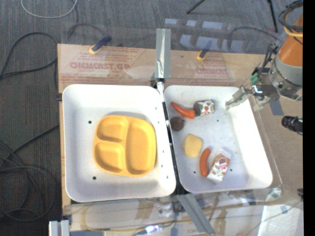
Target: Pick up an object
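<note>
We see the arm (pixel 290 48) cut off at the right edge, so only its orange band and grey wrist show. The pincer (pixel 235 101) reaches over the upper right rim of the right bin (pixel 246 146); its tip is small and pale against the white plastic, and we cannot tell how it stands. Nothing shows gripped at its tip.

The objects to pick lie in the right bin. Near the top sits an orange carrot-shaped piece (pixel 183 111), smooth and curved, with its right end touching a small squat can (pixel 205 107) lying on its side; the can's label print is too small to read. Just below the carrot's left end, close to the bin's left wall, rests a dark round lump (pixel 176 124), dull brown. Lower, near the middle, lies a pale yellow rounded piece (pixel 193 145) with a soft matte look. Beside it to the lower right is an orange-red sausage shape (pixel 204 162), glossy, and touching its right side a small boxy carton (pixel 219 167), white with red patches, tilted.

The left bin (pixel 78 181) holds a yellow compartment tray (pixel 126 144), smooth moulded plastic with rounded corners and three hollows.

Both bins are shallow, white and smooth. The bench (pixel 113 65) beneath is brown board with faded print, partly hidden by the bins.
</note>
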Motion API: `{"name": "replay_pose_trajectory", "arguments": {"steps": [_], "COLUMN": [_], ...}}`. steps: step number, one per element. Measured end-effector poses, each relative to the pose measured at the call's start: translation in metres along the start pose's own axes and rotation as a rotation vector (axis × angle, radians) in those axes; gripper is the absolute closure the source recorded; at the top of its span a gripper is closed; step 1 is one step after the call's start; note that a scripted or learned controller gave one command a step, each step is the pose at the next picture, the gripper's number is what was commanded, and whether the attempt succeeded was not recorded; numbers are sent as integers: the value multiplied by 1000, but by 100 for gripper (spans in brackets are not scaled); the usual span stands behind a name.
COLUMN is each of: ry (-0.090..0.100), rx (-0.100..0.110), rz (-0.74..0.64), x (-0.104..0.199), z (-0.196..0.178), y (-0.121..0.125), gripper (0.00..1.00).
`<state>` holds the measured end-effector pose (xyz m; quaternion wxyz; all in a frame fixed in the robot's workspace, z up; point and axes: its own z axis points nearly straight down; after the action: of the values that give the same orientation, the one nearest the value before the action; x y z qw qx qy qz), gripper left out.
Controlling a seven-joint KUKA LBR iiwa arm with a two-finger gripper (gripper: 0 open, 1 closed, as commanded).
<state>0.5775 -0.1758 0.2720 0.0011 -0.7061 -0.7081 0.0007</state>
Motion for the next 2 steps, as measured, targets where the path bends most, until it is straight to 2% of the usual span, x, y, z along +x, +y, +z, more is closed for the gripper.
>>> {"name": "replay_pose_trajectory", "arguments": {"steps": [1, 2], "ry": [0, -11], "rx": [-1, -32], "rz": [-194, -265], "x": [72, 40], "z": [112, 149], "y": [78, 71], "gripper": [0, 0]}}
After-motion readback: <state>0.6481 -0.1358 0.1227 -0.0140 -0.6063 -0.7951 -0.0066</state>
